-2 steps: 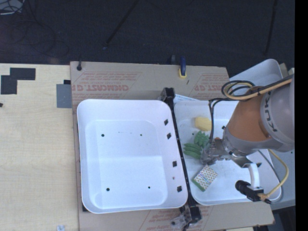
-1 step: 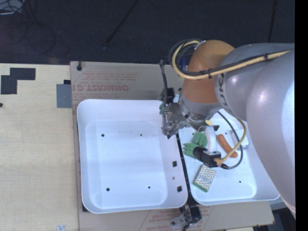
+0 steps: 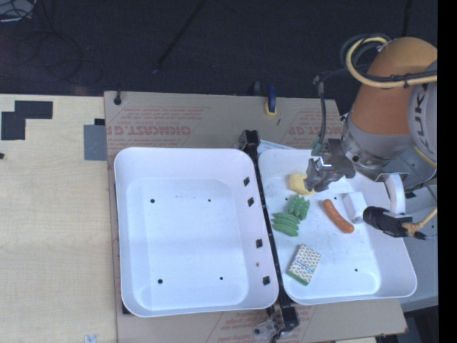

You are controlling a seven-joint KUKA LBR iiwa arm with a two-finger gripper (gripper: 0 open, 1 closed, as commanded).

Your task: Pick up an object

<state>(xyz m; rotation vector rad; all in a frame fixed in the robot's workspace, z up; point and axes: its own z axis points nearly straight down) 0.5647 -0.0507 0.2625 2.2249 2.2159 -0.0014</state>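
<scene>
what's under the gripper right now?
The gripper sits over the right bin, right above a yellow piece. The piece's left part shows; the rest is covered by the gripper, so contact can't be judged.

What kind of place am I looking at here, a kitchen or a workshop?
Probably a robot test lab, not a kitchen: a grey and orange arm reaches over two white bins on a bench, the right one holding toy-like food such as a small sausage, with loose cables behind.

yellow obj (image 3: 296, 183) partly hidden by gripper (image 3: 317, 179), arm (image 3: 400, 91) cut off at right
</scene>
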